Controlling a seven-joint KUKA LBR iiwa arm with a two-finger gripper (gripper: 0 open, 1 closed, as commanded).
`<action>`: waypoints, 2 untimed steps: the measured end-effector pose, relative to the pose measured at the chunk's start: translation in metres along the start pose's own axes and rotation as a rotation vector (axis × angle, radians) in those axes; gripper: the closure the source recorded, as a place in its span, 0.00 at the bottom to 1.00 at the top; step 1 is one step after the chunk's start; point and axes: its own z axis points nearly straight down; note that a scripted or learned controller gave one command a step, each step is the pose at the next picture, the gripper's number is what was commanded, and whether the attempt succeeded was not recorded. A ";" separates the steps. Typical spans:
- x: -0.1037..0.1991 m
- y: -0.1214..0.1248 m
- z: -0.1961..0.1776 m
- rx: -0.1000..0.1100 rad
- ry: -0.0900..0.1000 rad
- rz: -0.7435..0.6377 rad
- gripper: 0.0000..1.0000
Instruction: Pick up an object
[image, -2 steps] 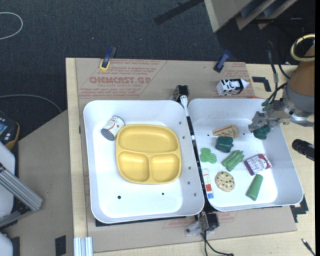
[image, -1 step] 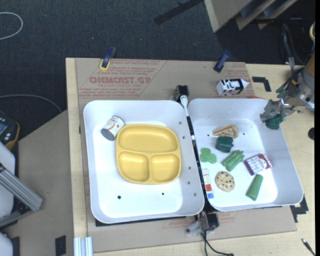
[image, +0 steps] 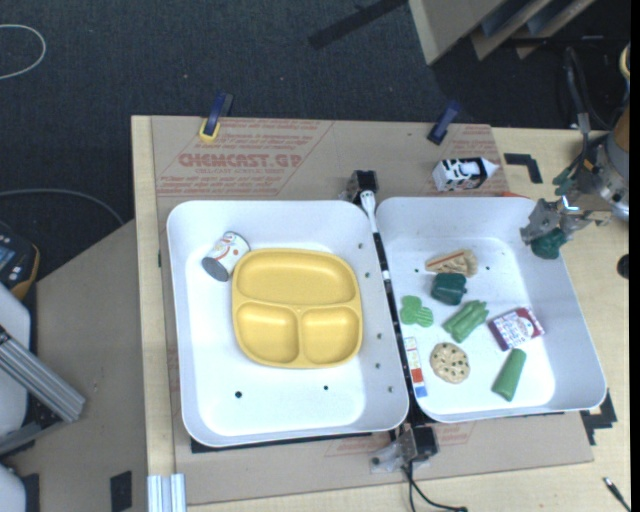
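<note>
Blurring at the right bin's (image: 590, 340) rim, the end effector (image: 547, 232).

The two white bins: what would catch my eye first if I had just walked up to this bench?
Most likely the yellow divided plate lying in the left bin, with a small can tipped over beside its upper left corner. Next comes the scatter of toy food in the right bin: a cookie, several green pieces and a purple packet. Over that bin's upper right corner hangs the gripper.
</note>
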 end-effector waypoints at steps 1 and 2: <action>0.059 0.006 0.007 0.006 0.004 -0.003 1.00; 0.121 0.014 0.001 0.004 0.005 -0.007 1.00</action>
